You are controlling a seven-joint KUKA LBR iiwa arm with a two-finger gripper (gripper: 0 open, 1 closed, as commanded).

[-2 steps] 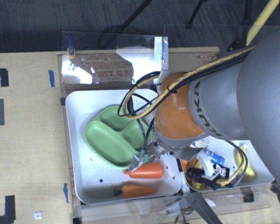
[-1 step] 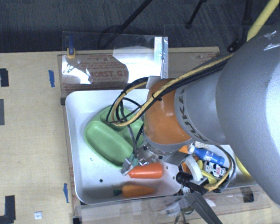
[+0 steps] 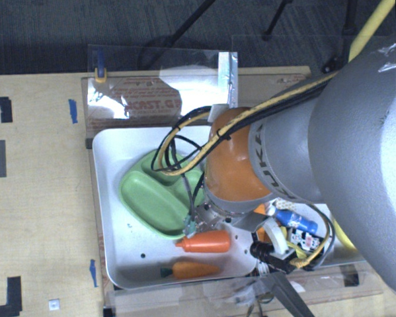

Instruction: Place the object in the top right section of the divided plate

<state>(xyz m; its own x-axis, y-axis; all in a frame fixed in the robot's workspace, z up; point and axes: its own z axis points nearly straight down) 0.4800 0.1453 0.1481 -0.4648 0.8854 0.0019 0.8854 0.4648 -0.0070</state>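
The grey arm [image 3: 329, 134] with its orange band [image 3: 234, 162] reaches in from the right and hangs low over a white bin [image 3: 111, 212] on the wooden counter [image 3: 41, 196]. A green divided plate [image 3: 150, 197] lies tilted in the bin, its right part hidden under the wrist. Just below the plate lie 2 orange toy carrots with small green stems: the upper carrot [image 3: 206, 242] sits right beside the plate's lower edge, under the wrist, and the lower carrot [image 3: 194, 269] rests near the bin's front wall. The gripper [image 3: 201, 222] is mostly covered by the wrist, so I cannot tell how its fingers stand.
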